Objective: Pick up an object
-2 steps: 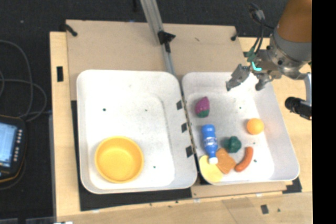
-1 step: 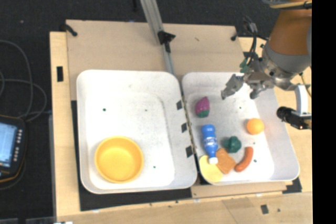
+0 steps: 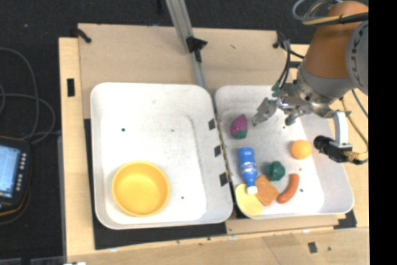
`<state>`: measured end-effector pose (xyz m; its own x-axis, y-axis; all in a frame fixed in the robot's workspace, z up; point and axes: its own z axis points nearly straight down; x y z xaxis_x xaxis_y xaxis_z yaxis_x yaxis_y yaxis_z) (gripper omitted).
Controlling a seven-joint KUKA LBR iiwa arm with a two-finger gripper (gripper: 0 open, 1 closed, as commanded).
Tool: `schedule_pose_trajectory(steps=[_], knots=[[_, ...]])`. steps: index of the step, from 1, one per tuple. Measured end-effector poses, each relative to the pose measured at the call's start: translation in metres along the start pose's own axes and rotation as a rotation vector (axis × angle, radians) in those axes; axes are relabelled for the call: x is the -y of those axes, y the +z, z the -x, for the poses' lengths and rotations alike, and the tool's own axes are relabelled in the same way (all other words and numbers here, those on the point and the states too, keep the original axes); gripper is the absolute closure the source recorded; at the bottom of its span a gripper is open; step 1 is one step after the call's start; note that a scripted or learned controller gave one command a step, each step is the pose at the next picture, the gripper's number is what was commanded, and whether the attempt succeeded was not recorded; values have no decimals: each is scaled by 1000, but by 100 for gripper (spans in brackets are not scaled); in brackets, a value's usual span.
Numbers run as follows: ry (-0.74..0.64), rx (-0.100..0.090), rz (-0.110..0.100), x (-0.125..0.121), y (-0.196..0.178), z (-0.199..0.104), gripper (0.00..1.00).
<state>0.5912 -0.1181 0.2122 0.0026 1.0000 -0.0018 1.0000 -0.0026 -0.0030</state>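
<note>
Wooden table (image 3: 142, 56) carries two white bins. Robot hand (image 3: 277, 110), fingers spread and empty, hovers over the right bin (image 3: 322, 195), just right of a purple fruit (image 3: 239, 126). Crowded toys near the blue bottle (image 3: 247, 166) could deflect a grasp.

Grey arm (image 3: 356, 65) with broad orange band (image 3: 329, 49), looped grey cable above it, and thin dark wires running toward metallic two-finger gripper (image 3: 276, 112).
</note>
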Motion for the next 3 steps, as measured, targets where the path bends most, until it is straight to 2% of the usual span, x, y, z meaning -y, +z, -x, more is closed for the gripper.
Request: schedule_pose_trajectory(steps=[1,2,3], knots=[[1,0,-2,-1,58,-8,0],[3,-3,5,-3,44,-7,100],[-2,0,9,-11,-7,1,100]])
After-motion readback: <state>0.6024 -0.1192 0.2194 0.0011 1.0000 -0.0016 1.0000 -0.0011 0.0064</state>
